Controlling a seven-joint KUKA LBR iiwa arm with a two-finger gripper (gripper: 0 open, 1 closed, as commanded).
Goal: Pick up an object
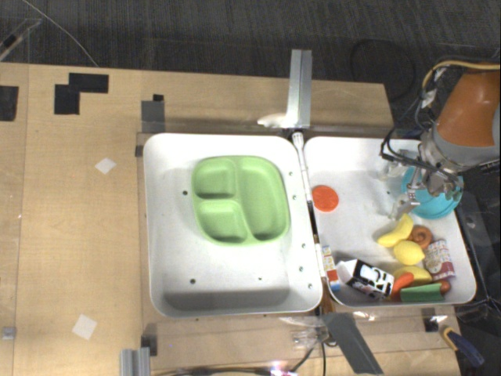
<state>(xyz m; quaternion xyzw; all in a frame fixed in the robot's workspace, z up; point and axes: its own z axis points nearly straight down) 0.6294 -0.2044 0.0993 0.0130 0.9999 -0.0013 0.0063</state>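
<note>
Reaching stage, nothing lifted: metal fingers (pixel 417 186), state impossible to tell, hovering low in the right white plastic bin (pixel 356 175), teal plastic cup (pixel 436 202) touching alongside, round orange disc (pixel 326 199) well apart; next, closing squarely on the cup before lifting.

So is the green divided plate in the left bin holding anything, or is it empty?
Empty. The green divided plate lies flat in the left bin, and all its compartments show bare green, with no object in them.
</note>
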